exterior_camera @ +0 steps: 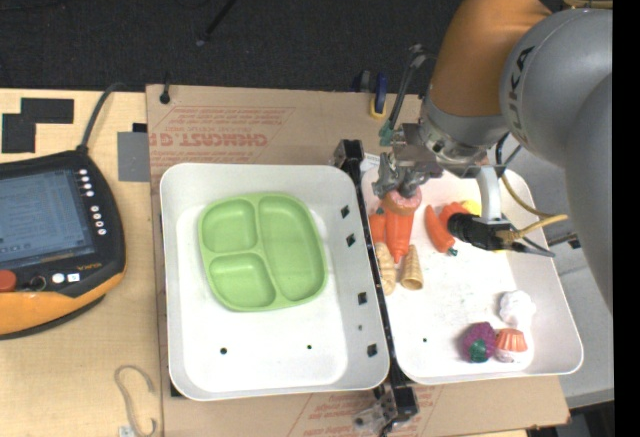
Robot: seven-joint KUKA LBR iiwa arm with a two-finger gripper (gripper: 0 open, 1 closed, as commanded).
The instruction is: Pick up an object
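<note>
My gripper (404,181) hangs low over the far left corner of the right bin (560,350). Directly under it lies an orange carrot-shaped toy (398,230) with a pink top (406,196), pointing toward the near side. The gripper's tip meets the pink top, and I cannot see whether the toy is gripped. A tan cone (412,271) rests beside the carrot's tip. A smaller orange piece (438,228) lies just to the right.
A white crumpled item (516,305), a purple and green toy (479,341) and an orange cup-shaped toy (511,341) sit at the near right of the right bin. The left bin (190,325) holds a green divided plate (263,251). A control pendant (50,240) lies at the left.
</note>
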